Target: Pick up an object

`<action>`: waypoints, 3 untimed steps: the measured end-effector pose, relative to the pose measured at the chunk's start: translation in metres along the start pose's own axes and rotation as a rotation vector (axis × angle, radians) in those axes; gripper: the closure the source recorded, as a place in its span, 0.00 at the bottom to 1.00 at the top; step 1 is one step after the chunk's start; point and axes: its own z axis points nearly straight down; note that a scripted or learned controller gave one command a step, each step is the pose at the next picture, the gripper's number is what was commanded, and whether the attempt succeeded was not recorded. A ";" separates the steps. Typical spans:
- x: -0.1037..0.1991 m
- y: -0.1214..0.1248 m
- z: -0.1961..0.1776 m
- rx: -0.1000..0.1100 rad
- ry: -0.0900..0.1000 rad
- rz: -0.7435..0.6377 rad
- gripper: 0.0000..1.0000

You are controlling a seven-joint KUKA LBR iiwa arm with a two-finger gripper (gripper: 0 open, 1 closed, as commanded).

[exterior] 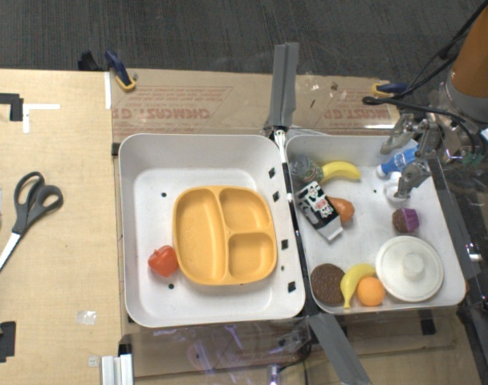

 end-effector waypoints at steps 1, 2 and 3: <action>-0.012 0.047 0.141 0.000 -0.001 -0.006 0.00; -0.003 0.056 0.146 -0.001 0.002 0.095 0.00; -0.012 0.058 0.145 0.000 -0.002 0.245 0.00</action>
